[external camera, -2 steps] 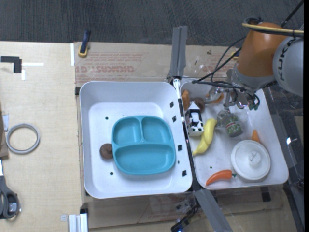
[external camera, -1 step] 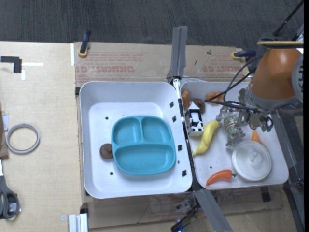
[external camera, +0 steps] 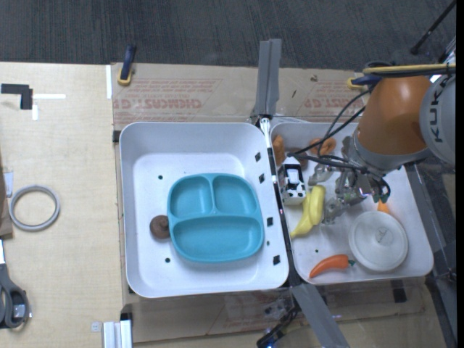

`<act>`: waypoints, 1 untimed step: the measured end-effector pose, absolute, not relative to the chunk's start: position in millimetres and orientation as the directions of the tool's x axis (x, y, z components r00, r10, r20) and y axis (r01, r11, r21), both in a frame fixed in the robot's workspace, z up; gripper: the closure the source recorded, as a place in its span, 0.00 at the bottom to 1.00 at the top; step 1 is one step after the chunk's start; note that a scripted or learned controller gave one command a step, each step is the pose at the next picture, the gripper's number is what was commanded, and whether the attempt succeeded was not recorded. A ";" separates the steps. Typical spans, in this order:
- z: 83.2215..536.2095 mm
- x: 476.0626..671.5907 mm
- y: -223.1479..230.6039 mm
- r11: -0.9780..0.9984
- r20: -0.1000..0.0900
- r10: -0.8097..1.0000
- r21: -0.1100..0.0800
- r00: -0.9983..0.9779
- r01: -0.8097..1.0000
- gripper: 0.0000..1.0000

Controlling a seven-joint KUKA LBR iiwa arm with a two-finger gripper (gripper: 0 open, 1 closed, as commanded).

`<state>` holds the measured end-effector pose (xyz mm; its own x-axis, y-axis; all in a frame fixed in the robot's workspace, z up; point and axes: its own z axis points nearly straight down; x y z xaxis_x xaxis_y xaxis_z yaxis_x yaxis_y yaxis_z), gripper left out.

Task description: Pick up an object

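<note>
In the right bin (external camera: 417, 194) a white round lid (external camera: 378, 241), an orange carrot (external camera: 330, 264) and a small black-and-white toy (external camera: 292, 185) crowd around the yellow banana (external camera: 310, 210), which lies curved and slightly tilted near the divider. The left bin (external camera: 138, 194) holds a blue divided plate (external camera: 215, 217) with a brown lump (external camera: 159, 227) just beside it. The gripper (external camera: 341, 207) hangs just right of the banana, tangled among cables, and I cannot tell how it is set.

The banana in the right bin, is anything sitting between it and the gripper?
Nothing visible does. The gripper sits just to the right of the banana in the right bin, with bare bin floor between them; the white lid lies off to the lower right.
</note>
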<state>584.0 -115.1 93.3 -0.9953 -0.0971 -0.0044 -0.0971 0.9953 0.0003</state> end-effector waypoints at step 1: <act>92.3 573.8 -99.4 0.998 -0.002 0.060 -0.001 -0.998 0.060 0.00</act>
